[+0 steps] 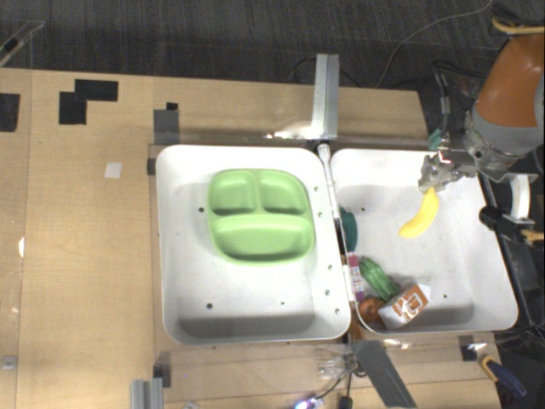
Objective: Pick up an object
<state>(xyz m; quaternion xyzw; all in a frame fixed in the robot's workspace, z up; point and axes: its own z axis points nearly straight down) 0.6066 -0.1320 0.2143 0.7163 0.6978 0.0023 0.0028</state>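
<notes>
A yellow banana [421,215] hangs in the upper middle of the right bin [477,254], its top end caught between the fingers of my gripper [431,182]. The gripper is shut on that end, and the rest of the banana slants down and to the left below it. The grey arm with its orange band [509,92] reaches in from the right edge, over the bin's far right corner.
The left bin [183,254] holds a green divided plate [258,214]. Along the right bin's left wall lie a teal item [349,227], a green item [375,279] and a brown-and-white carton [405,304]. The bin floor to the right of the banana is bare.
</notes>
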